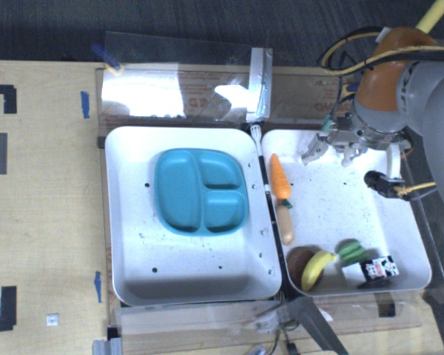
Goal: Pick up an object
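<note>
The two-finger gripper [330, 151] hangs over the far end of the right white bin [411, 231], its two pale fingers spread apart with nothing between them. Bare bin floor lies below the fingertips.

Candidate objects lie as follows:
- An orange carrot-shaped toy with a tan handle end [281, 196] lies along the left wall of the right bin, to the left of and slightly nearer than the gripper. It is the closest object to the jaws.
- A yellow banana-shaped toy [316, 268] lies at the near end of the bin, touching a round brown object [299, 257] on its left.
- A small green object [349, 251] and a small black-and-white block [377, 268] lie just right of the banana, well apart from the gripper.

Handling judgement: the carrot toy appears light, rigid and smooth-skinned, so it may slip under a narrow pinch. Take hold across its thickest orange section, with the jaws set crosswise to its long axis. Its position hard against the bin wall may leave little room for the left finger.

The left white bin [126, 198] holds a blue compartmented plastic tray [201, 191], well apart from the gripper.
</note>
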Tool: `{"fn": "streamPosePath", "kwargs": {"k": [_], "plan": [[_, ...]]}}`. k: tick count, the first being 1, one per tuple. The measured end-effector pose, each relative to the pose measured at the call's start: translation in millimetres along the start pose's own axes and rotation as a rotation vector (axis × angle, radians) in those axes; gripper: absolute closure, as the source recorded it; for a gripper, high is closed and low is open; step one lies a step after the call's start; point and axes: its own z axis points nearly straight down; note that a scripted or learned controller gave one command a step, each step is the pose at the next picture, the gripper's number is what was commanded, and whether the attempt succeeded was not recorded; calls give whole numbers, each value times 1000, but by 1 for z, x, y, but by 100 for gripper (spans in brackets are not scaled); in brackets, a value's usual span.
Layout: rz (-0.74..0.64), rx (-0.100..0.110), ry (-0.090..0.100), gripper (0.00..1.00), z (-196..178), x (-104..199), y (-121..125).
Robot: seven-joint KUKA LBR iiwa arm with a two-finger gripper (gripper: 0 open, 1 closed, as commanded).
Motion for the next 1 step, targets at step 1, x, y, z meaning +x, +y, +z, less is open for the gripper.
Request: {"fn": "streamPosePath", "kwargs": {"k": [1], "plan": [[-1, -4, 0, 0, -2, 0, 1]]}}
